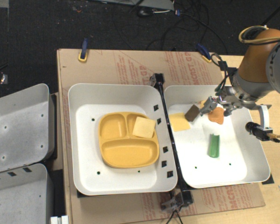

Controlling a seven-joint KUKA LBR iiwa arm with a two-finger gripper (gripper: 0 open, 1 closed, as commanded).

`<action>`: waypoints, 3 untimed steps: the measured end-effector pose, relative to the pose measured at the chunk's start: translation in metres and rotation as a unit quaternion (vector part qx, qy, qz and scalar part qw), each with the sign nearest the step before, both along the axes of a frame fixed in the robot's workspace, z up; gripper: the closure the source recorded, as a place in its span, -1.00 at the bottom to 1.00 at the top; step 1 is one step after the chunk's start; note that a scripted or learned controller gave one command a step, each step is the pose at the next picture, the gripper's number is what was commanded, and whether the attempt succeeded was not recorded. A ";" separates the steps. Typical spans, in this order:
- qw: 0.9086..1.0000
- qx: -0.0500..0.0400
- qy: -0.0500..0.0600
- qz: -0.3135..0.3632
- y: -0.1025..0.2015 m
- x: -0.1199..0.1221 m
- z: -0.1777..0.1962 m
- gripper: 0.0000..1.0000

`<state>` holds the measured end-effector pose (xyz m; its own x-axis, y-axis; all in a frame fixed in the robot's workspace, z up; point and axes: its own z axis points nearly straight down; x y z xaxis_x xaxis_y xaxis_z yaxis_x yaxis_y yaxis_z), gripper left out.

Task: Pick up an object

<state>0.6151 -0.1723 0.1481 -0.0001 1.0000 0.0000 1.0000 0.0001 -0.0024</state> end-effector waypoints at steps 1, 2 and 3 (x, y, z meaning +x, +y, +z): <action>1.000 0.000 0.001 0.000 0.001 -0.001 -0.053 -1.00; 1.000 0.000 -0.002 0.000 0.000 0.001 -0.040 1.00; 1.000 -0.001 -0.003 0.001 0.001 0.004 0.003 1.00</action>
<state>0.6189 -0.1714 0.1510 -0.0023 1.0000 -0.0014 1.0000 0.0023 0.0044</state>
